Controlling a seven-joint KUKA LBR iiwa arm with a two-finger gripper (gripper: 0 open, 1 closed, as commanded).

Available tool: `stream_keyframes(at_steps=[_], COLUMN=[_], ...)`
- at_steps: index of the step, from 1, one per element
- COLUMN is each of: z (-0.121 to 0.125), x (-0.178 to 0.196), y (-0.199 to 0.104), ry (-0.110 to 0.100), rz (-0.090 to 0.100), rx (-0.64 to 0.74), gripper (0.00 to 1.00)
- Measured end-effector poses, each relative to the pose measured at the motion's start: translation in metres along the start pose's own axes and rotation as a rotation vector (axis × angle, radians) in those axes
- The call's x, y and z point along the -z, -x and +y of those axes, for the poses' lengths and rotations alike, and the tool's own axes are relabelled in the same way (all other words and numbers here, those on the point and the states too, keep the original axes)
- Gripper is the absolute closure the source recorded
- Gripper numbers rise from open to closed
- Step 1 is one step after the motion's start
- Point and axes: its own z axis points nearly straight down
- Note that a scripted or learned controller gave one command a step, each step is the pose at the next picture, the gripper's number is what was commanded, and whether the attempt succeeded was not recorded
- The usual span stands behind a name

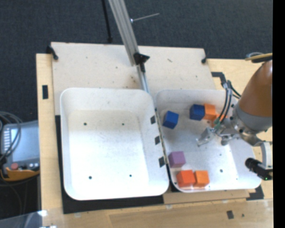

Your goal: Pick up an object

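The right bin (237,175) holds several small cubes. One blue cube (170,119) lies near its left wall. Another blue cube (196,112) touches an orange cube (210,112) toward the back. A purple cube (176,158) sits at the left, and two orange cubes (185,177) (201,177) stand side by side at the front rim. My gripper (214,138) hovers low over the bin's middle, just in front of the blue-orange pair. It is open, with bare bin floor between its fingers.
The left bin (66,127) adjoins the right bin along a shared wall. A slanted metal post (126,27) rises behind the bins. The arm's grey and orange body (256,99) covers the right bin's right side.
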Motion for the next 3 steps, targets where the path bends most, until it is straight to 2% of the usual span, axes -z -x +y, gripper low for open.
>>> stream_keyframes(at_steps=[1, 2, 3], z=[0.002, 0.003, 0.004], x=[-0.042, -0.066, -0.054], y=[0.001, 0.003, 0.004], ry=[0.001, 0.008, 0.012], rz=[-0.001, -0.002, -0.001], rx=[-0.001, -0.002, -0.009], gripper=[0.0, 0.0, 1.0])
